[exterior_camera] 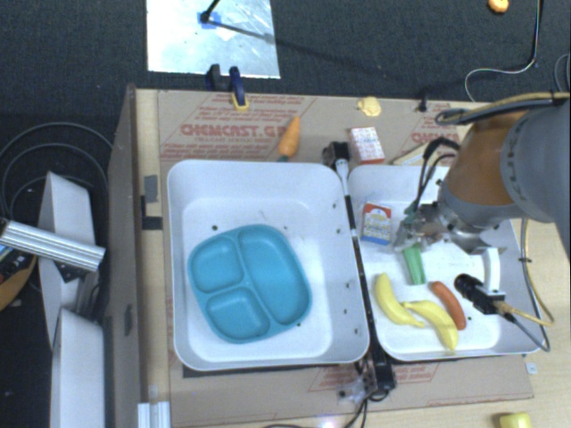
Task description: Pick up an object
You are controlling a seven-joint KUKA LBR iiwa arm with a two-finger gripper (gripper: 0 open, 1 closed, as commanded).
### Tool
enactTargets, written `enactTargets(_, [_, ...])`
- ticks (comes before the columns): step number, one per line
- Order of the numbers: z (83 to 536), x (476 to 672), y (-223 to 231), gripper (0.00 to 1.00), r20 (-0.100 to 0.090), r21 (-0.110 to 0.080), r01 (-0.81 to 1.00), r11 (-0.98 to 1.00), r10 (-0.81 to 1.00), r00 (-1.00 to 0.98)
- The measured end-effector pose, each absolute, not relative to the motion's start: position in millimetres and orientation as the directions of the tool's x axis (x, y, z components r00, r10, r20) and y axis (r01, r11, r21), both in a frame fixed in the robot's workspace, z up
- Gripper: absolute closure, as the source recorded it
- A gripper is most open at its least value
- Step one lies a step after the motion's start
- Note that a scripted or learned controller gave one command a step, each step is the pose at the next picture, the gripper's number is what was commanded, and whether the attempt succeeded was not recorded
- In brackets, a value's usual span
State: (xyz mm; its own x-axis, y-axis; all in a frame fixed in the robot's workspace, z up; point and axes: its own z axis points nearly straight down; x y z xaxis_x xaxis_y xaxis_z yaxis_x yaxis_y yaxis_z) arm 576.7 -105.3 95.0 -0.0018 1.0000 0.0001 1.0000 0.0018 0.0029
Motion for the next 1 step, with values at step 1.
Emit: enactTargets(1, [218.5, 572.7, -44.0, 1.0, 0.002, 0.012, 1.0, 0.011, 1.0, -0.011])
